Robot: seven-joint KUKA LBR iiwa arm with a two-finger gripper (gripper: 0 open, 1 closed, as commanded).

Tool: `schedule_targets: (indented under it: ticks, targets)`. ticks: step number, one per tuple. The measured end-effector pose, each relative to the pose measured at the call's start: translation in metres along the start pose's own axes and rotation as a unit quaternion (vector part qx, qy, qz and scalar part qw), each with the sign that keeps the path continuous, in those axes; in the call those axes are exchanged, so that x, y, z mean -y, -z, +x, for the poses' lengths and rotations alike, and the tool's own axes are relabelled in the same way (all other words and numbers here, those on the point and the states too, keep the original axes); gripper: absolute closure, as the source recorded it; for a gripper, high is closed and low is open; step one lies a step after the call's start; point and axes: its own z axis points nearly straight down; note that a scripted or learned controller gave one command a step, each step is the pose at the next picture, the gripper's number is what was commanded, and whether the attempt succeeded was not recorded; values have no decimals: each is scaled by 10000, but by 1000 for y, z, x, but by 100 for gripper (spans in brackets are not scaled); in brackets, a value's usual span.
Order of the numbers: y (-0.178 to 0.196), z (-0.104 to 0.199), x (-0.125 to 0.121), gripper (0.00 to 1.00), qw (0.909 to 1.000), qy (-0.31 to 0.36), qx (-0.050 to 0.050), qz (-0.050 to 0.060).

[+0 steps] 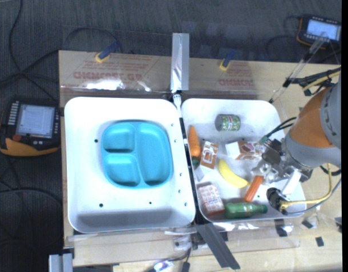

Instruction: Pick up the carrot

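We count carrots 2: one (194,141) by the bin (188,169) wall, one (253,187) beside banana (232,175) | bottle (243,210) 1 | can (228,122) 1 | jaws (268,166): cannot tell.

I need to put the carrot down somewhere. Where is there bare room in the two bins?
Left bin: bare floor all around the blue divided tray, widest along its near edge. Right bin is crowded: carrot, banana, green bottle, can, packets. A small bare patch lies right of the can.
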Motion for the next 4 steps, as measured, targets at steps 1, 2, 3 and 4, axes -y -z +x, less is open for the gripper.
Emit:
schedule_targets:
  ticks: [1, 2, 3, 4]
  targets:
    - [96, 49, 2, 100, 9991, 414, 3, -44]
    - [157, 59, -2, 100, 9866, 1629, 13, -55]
    - [54, 6, 19, 100, 9886, 1507, -1, -33]
    - [154, 54, -7, 100, 9754, 2203, 7, -51]
